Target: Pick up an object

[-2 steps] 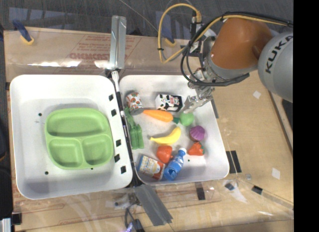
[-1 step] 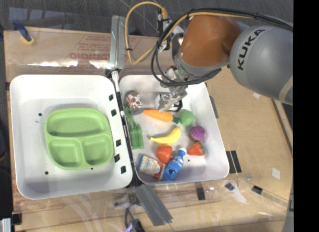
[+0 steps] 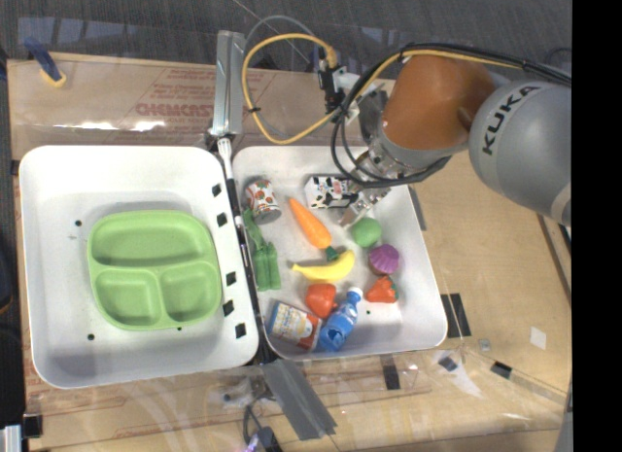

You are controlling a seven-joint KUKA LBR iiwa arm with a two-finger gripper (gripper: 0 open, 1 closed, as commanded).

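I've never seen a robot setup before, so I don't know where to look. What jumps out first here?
The big grey arm with its orange band reaches in from the right, its gripper low over the right bin. That bin is crowded with bright toy food: a carrot, a banana, a green ball and a blue bottle. The left bin holds one green divided tray.

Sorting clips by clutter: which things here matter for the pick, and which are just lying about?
Job: claw; right bin items: carrot, banana, green ball, blue bottle, small can.
Lying about: left bin, green divided tray, yellow cable.
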